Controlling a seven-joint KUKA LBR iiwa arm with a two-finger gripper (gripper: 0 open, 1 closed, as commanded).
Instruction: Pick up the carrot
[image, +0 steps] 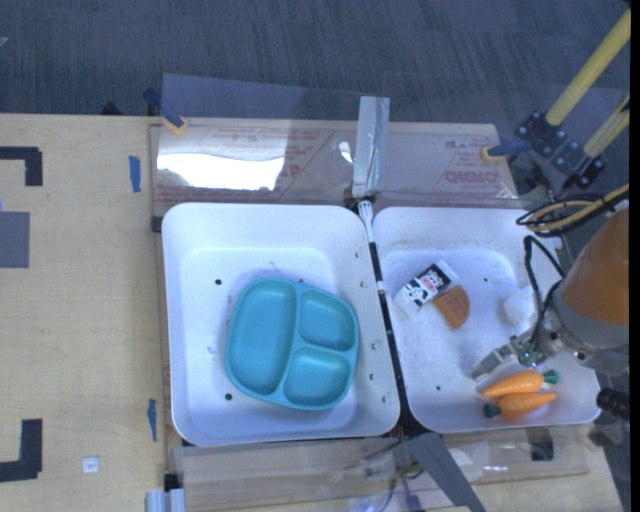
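Two orange toy carrots lie side by side in the near right corner of the right bin (440, 400). The upper carrot (514, 384) has its green top pointing right. The lower carrot (527, 403) has its green top pointing left. My gripper (497, 361) hangs low just above and to the left of the upper carrot, close to it or touching it. The arm's orange band and grey wrist cover the bin's right edge.
A small black-and-white carton (425, 285) and a brown wedge-shaped piece (453, 308) lie in the middle of the right bin, with a pale white object (516, 304) near its right wall. A teal divided plate (292, 343) sits in the left bin (190, 300).
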